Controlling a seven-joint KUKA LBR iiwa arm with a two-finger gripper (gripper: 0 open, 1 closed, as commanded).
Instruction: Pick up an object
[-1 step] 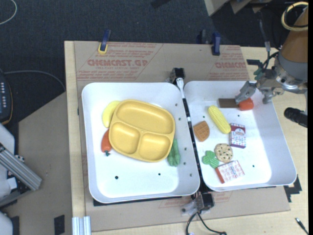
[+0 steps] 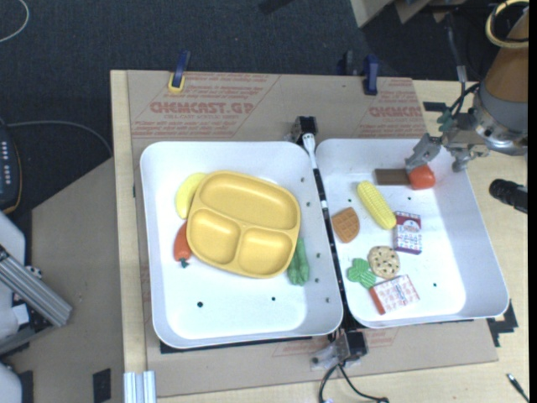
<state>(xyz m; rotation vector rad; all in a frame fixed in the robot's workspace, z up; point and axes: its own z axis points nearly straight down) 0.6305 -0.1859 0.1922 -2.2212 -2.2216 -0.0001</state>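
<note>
**Tool Position and Bin Contents, Overhead View**

Camera view. The arm (image 2: 508, 91) enters from the right edge, with its orange band above the wrist. The tool (image 2: 443, 151) sits over the far right part of the right bin (image 2: 482, 250). One finger (image 2: 422, 151) slants down to the left; a second finger (image 2: 461, 158) stands apart from it on the right, so the fingers are spread. Nothing is visible between them.

Just below and slightly left of the tool's left finger lies a red object (image 2: 421, 177), close to that fingertip; contact cannot be confirmed. Touching the red object on its left is a flat brown piece (image 2: 389, 175).

Below and left of the tool, further into the right bin, lie a yellow corn cob (image 2: 376, 204), a tan oval item (image 2: 345, 224), a small red-and-white packet (image 2: 409, 232), a speckled cookie (image 2: 384, 262), a green item (image 2: 362, 273) touching the cookie, and a red-and-white carton (image 2: 394, 293) at the near side.

Well left of the tool, the left bin (image 2: 168, 292) carries a yellow divided tray (image 2: 243, 223). A yellow item (image 2: 188, 193) and an orange-red item (image 2: 182, 244) protrude from the tray's left edge; a green item (image 2: 299, 264) protrudes at its right. Both bins rest on the surface (image 2: 126, 141), which is covered by printed cardboard.
</note>
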